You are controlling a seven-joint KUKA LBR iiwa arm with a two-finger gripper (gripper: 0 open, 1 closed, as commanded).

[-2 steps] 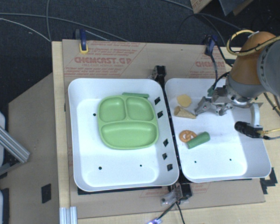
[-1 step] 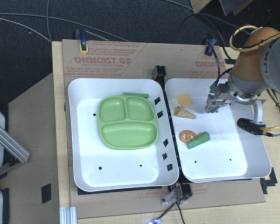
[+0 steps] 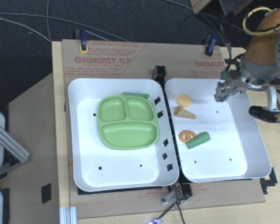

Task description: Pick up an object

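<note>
Nearest the camera in the right bin [image 3: 233,164] lie two small toy foods close against each other: a green cylinder [image 3: 198,140], probably a plastic pickle or cucumber, and at its left end an orange pretzel [image 3: 186,135]. Both look light, stiff and smooth, so a pinch may slip off. The cylinder seems the easiest pick: take it across its short width at the middle, with the pinch set square to its long axis. The pretzel lies flat and thin, hard to get under; its outer rim is the only hold.

Farther back in the same bin sit a tan wedge [image 3: 185,113] and a yellow round piece [image 3: 184,100], near each other, likewise small, hard and light. The wedge's sloped faces would likely squirt out of a pinch; the round piece offers better sides.

Left bin [image 3: 79,125] holds a green divided plate [image 3: 127,122], wide and shallow, graspable only at its rim.

Beyond these, at the right bin's far right part, the gripper [image 3: 220,95] hangs with nothing between its fingers; whether they are spread or pressed together I cannot tell. It is well apart from every toy
</note>
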